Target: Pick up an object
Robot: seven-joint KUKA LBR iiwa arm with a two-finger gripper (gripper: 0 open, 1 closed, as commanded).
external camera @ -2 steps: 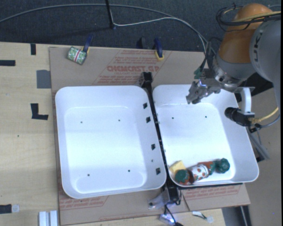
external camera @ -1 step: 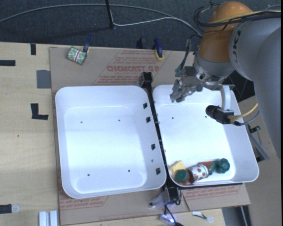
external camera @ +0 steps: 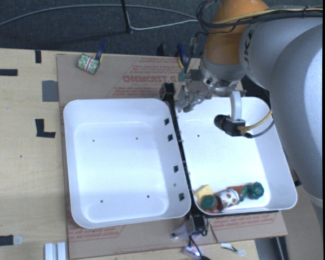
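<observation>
Lying in the right bin [external camera: 271,145]: a red-and-white bottle [external camera: 230,196], green-capped.

— Can you make out those bits in the right bin's [external camera: 271,161] near corner?
— Barely; the small objects [external camera: 230,195] overlap. The arm [external camera: 292,64] runs off frame.

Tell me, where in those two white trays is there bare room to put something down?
The left bin offers bare floor from wall to wall. The right bin is bare through its middle, between the gripper at its far-left corner and the toys crowded along its near wall.
</observation>
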